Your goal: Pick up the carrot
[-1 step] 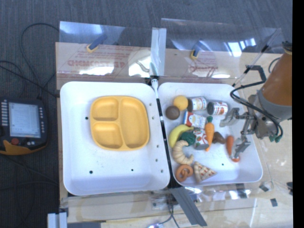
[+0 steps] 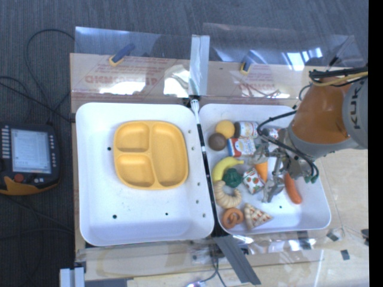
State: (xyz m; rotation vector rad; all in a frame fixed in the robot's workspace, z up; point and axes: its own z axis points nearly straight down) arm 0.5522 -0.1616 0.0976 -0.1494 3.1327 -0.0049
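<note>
The carrot (image 2: pixel 292 189) lies in the right bin (image 2: pixel 311 217), toward its right edge and a little below the middle, its length running slantwise from upper left to lower right. No finger closes on it; it rests on the bin floor.

Just to its left hangs the gripper (image 2: pixel 273 187), tips pointing down toward the floor between the carrot and a small white carton (image 2: pixel 252 183). The view is too cluttered there to tell how wide the claw stands. Above it the orange band (image 2: pixel 320 118) of the arm covers the bin's upper right corner.

An orange wedge (image 2: pixel 261 171) lies just above the white carton. Left of these, a green broccoli piece (image 2: pixel 232 177) touches a yellow banana (image 2: pixel 225 166) that curves along the left side. Near the top edge sit a yellow ball (image 2: pixel 225 128), a brown ball (image 2: pixel 216 141), a dark jar (image 2: pixel 246 129) and a red-and-white can (image 2: pixel 240 146), close together. Toward the bottom edge are a pale ring-shaped pastry (image 2: pixel 228 194), a pretzel (image 2: pixel 233 217) and a pizza slice (image 2: pixel 257 216), the last two side by side.

The left bin (image 2: pixel 96 220) carries a yellow divided plate (image 2: pixel 151 154), set slightly above its centre. Both bins rest side by side on the bench (image 2: pixel 353 184), touching along their shared edge. Off the bench's left side a control pendant (image 2: pixel 29 157) lies on the dark carpet.
</note>
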